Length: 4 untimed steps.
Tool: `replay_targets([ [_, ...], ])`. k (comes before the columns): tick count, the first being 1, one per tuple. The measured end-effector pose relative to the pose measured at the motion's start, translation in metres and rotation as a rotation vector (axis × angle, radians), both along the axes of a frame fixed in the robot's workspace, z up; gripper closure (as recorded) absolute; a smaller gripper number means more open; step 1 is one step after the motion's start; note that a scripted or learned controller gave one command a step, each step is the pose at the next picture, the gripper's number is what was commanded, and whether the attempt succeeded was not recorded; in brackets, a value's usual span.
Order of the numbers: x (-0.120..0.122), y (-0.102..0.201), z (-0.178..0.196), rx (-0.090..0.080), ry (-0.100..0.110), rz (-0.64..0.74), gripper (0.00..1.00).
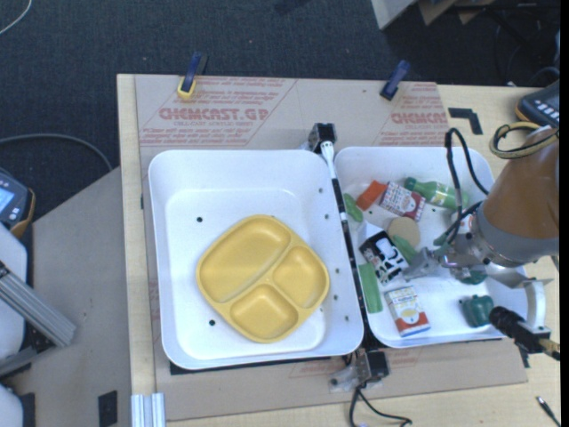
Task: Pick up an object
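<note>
two shallow white bins are set side by side on the bench. the left bin (169, 194) carries a yellow divided tray (262, 277); the right bin (373, 327) carries a scatter of small things. the arm (524, 203) is seen reaching in from the right, and the gripper (444, 261) is lowered over the middle of the right bin; whether the fingers are wide or narrow cannot be told, since they are hidden by the wrist and blurred against the clutter.

near the gripper, on its left, a black-and-white printed item (384, 258) is found, with a round tan piece (404, 231) just beyond it. a small red-and-white carton (407, 310) is laid toward the near side, a dark green object (476, 310) to its right, a green bottle (431, 191) and a red-and-white packet (397, 200) at the far side. a long green strip (369, 287) is laid beside the bin's left wall.

no one object is named by the task, so the carton is judged the easiest: likely light, fairly stiff, flat-sided and well apart from its neighbours. it would best be taken across its narrow width. the bottle is judged smooth and apt to roll or slip.
</note>
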State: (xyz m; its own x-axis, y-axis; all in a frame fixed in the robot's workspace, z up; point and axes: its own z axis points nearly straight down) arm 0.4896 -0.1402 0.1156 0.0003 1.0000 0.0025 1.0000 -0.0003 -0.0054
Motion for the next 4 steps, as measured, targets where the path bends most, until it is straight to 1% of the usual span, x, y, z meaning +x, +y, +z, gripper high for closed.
replay_targets([
  [1, -0.001, 0.001, -0.033, 0.000, -0.001, 0.000, 0.00],
  [2, 0.000, 0.000, -0.021, -0.002, -0.006, -0.001, 1.00],
  [3, -0.001, 0.000, 0.022, -0.005, -0.011, 0.001, 1.00],
  [4, 0.001, 0.004, 0.085, -0.005, -0.013, 0.002, 1.00],
])
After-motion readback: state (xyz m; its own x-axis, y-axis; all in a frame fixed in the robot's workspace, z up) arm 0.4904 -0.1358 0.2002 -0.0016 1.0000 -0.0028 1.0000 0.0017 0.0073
